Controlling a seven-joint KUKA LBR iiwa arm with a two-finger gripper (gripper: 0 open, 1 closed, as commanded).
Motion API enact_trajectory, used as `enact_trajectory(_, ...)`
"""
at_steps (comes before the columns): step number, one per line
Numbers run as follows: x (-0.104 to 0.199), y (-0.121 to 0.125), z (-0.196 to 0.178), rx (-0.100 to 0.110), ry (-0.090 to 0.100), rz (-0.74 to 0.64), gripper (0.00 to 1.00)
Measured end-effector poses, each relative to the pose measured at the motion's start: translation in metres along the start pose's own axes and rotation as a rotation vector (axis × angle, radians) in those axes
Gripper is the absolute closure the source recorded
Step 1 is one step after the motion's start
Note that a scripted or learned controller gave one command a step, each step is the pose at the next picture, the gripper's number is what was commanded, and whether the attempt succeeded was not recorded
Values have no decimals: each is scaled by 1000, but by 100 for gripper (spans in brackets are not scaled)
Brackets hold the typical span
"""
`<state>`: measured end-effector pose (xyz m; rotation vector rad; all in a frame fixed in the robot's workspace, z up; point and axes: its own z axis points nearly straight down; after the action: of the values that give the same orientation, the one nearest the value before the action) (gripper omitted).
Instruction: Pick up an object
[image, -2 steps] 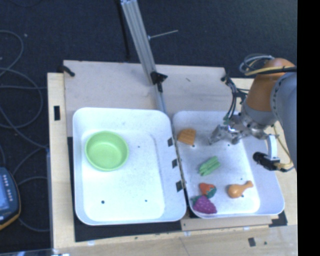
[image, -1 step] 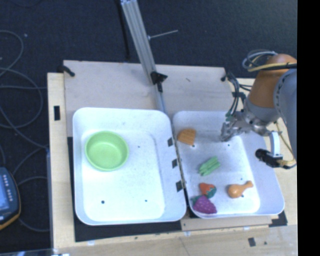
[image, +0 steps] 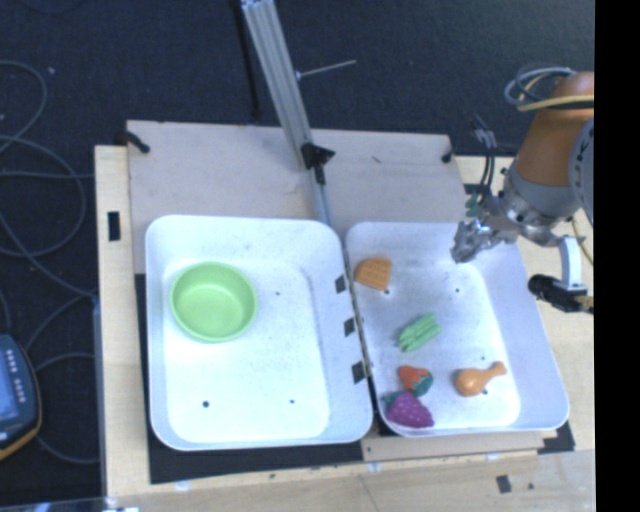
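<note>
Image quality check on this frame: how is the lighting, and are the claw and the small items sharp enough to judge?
Camera view: lighting is even and bright on both white bins, with mild washout and only faint shadows; the floor around is dark. The green bowl and green toy read clearly though softly; the claw is blurry, so its fingers can't be judged.

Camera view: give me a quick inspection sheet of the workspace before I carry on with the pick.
Surface: bench bearing left bin and right bin, side by side.
Job's things: in the right bin, orange piece, green vegetable, red-and-green piece, purple grapes, orange drumstick shape.
Clutter: green bowl in the left bin.
Grippers: gripper over the right bin's far right corner, nothing seen in it.
Cables: loose cables on the floor at left.
Surroundings: metal pole; handheld device at left.
</note>
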<state>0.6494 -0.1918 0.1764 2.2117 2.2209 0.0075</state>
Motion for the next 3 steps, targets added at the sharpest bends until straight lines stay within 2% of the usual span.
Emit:
enact_trajectory(2,-5,6,-100,0,-1,-2,100)
enact_trajectory(3,53,-3,-88,8,1,-2,100)
